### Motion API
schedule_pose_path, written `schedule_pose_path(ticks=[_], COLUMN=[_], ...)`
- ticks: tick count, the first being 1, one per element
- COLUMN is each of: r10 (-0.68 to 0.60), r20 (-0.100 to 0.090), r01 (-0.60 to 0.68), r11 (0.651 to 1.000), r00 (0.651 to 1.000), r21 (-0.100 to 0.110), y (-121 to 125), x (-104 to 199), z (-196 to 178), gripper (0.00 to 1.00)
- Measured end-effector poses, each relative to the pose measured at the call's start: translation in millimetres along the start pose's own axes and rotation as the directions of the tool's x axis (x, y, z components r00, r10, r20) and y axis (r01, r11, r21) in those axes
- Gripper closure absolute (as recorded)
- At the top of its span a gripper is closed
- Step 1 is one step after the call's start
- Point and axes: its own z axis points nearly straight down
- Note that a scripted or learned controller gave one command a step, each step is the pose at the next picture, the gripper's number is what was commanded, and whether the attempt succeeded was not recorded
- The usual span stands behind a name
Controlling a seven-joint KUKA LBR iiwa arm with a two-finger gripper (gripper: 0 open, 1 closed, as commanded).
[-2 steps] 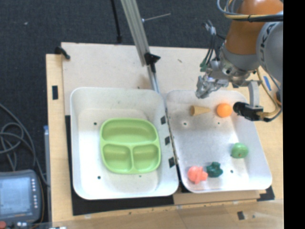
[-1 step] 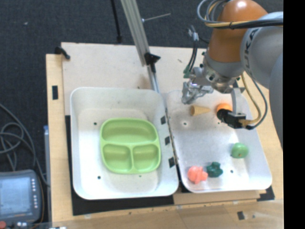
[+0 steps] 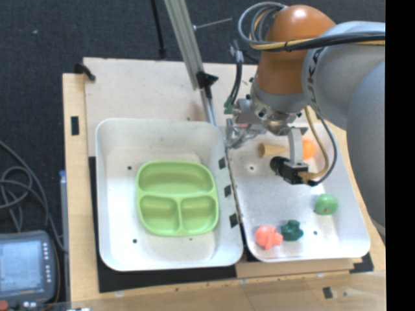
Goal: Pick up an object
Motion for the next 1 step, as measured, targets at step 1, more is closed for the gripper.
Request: schedule_pose_path(ticks=[1], r10=[0.000], r20=[0.000], r01=[0.000], r11=[1.000], r00=[1.000], r21=[0.000], y=[-6.6], x=[47.6], z=[1.7], gripper=[1.00])
